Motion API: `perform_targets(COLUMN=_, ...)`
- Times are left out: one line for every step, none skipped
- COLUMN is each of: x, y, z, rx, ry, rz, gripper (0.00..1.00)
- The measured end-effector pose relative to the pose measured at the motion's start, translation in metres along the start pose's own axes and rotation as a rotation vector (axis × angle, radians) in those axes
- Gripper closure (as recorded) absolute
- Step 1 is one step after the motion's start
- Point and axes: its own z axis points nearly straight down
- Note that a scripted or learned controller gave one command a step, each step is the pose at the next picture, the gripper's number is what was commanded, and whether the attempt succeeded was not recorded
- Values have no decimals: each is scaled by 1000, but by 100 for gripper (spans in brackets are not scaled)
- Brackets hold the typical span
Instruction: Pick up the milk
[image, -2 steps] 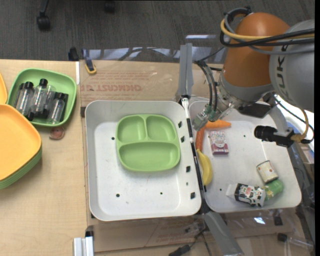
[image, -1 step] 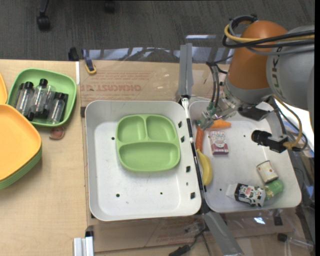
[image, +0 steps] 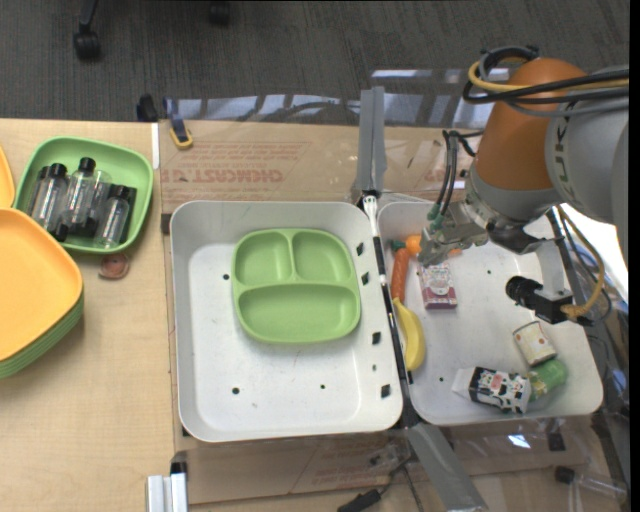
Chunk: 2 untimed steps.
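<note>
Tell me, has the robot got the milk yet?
Not yet. The milk carton, black and white, lies on its side near the front of the right bin, with nothing touching it. The end effector is over the back of that bin, above a small pink box. Reaching, gripping and lifting are all left.

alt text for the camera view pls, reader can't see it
The gripper hangs over a pink-and-white carton in the right bin, far from the cow-patterned milk carton lying near that bin's front. The left bin holds a green divided plate.
</note>
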Motion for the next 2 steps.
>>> perform_targets(x=-23, y=25, z=-35, rx=-1, ry=-1, rz=211, gripper=100)
perform_targets(x=-30, y=28, z=-19, rx=1, ry=-1, rz=450, gripper=100)
